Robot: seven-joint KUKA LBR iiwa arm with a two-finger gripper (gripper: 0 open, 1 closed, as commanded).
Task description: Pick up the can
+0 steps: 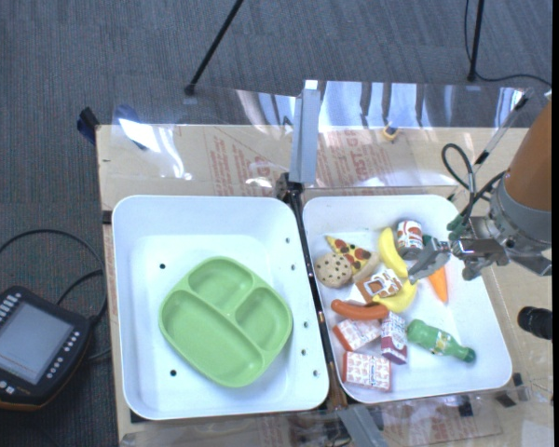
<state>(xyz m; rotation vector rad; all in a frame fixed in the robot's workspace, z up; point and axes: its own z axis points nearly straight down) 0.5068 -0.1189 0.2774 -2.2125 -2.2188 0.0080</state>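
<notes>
At the far left we see a dark handheld pendant [26, 343] with a pale screen lying on the grey carpeted floor, its cable looping behind it. Next comes the table [214, 161], its top a tan board with a glossy clear sheet along the back. It carries two shallow white plastic bins with rounded corners. The left bin [135, 240] holds one thing, a smooth pale-green plate [225, 320] moulded into three compartments. The right bin [470, 338] is crowded: one round speckled cookie [334, 269] beside one triangular pizza slice [348, 250], two curved yellow bananas [392, 248], one glossy red sausage [359, 310], three small red-and-white cartons [366, 371] clustered near the front, one red-and-white label card [383, 284], one green bottle [438, 339] lying on its side, and one orange carrot [439, 286]. The can [409, 237] is a short cylinder with a red and white wrapper, standing near the back of the right bin, just right of the upper banana. The end effector [429, 259] reaches in from the right, low over the bin, its tip just beside the can's lower right and above the carrot. Its dark fingers seem slightly parted with nothing between them, though they are small and blurred here, so we cannot tell for sure. Behind it the arm [531, 184] shows grey metal and an orange band.
</notes>
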